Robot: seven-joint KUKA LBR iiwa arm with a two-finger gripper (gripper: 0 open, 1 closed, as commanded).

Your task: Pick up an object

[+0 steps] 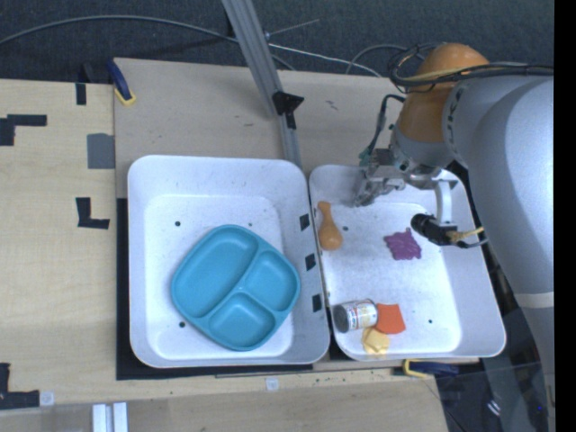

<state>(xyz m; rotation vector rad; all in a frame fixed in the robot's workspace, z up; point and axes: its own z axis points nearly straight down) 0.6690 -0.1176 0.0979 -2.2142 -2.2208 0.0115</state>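
My gripper (pixel 367 191) hangs low over the far left corner of the right bin (pixel 468 322). Just below and to its left, an orange gourd-shaped toy (pixel 329 229) lies by the bin's left wall, apart from the gripper. A purple crumpled piece (pixel 402 245) rests mid-bin. At the near edge lie a small metal can (pixel 356 316) on its side, an orange block (pixel 390 318) and a yellow bit (pixel 375 341). Nothing shows in the gripper.
The left bin (pixel 153 241) holds a blue divided plate (pixel 236 286). A grey metal pole (pixel 261 61) slants down to the gap between the bins. The grey arm (pixel 513 169) with its orange band (pixel 441 70) covers the right bin's far right side.
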